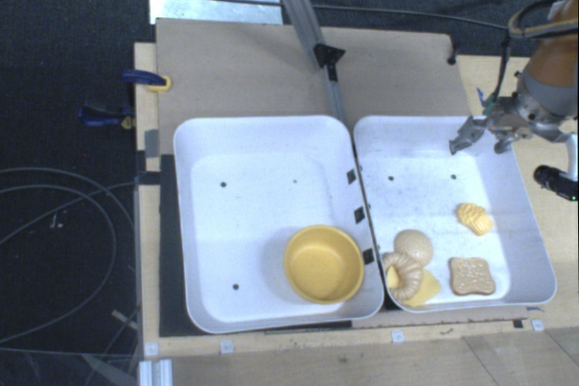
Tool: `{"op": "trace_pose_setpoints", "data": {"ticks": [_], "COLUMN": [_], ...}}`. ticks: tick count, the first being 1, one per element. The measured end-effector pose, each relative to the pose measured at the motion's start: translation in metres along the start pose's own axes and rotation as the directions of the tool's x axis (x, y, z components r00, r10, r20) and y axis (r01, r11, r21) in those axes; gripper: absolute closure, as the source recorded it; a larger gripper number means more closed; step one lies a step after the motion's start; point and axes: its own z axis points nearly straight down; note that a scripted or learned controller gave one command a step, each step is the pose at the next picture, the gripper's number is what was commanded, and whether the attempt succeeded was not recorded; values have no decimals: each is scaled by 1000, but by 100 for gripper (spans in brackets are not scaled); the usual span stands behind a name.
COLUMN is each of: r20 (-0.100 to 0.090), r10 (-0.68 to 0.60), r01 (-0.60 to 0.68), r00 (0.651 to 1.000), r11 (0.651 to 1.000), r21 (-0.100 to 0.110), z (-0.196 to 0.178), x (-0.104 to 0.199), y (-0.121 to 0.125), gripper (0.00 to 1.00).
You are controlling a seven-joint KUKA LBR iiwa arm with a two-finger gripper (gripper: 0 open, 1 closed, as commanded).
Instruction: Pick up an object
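Camera view: gripper above far right edge of right bin, fingers spread apart, nothing between them. Arm entering from right, orange band above wrist. Right bin: yellow piece near right wall; waffle at near right; beige lump at near left corner, over a yellow wedge. Left bin: yellow bowl upright, near front right corner.
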Motion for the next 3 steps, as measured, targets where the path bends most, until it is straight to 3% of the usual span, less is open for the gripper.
{"op": "trace_pose_setpoints", "data": {"ticks": [2, 3], "r20": [0, 3], "r10": [-1, -4], "r01": [1, 4], "r00": [1000, 1000], "r11": [1000, 1000], "r21": [1, -5], "z": [67, 53], "x": [3, 2], "y": [-2, 0], "gripper": [0, 100]}}
